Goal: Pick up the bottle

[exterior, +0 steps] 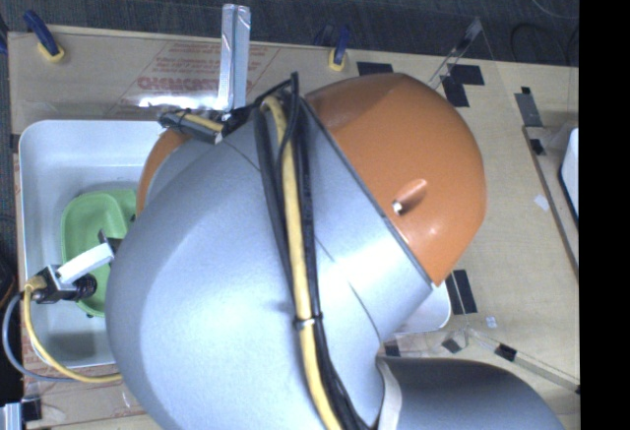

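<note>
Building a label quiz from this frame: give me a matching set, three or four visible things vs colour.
Things:
1. arm body
2. band above the wrist
3. object in the left bin
4. left bin

Colours:
A. white
B. green
C. grey
D. orange

Pairs: 1-C, 2-D, 3-B, 4-A
</note>
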Robot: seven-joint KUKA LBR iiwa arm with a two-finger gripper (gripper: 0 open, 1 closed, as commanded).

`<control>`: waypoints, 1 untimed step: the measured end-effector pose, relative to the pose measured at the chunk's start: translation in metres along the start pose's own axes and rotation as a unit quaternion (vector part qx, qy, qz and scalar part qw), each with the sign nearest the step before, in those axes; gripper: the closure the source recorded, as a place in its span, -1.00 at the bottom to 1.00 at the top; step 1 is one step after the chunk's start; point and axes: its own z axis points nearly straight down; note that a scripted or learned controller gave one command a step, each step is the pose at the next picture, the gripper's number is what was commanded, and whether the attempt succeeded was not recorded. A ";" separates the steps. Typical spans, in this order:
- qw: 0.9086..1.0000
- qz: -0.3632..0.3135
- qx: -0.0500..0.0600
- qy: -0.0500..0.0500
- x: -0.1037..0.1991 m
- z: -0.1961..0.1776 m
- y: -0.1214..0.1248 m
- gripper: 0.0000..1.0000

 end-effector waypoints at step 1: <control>1.000 0.018 0.002 -0.005 0.048 -0.026 0.024 -1.00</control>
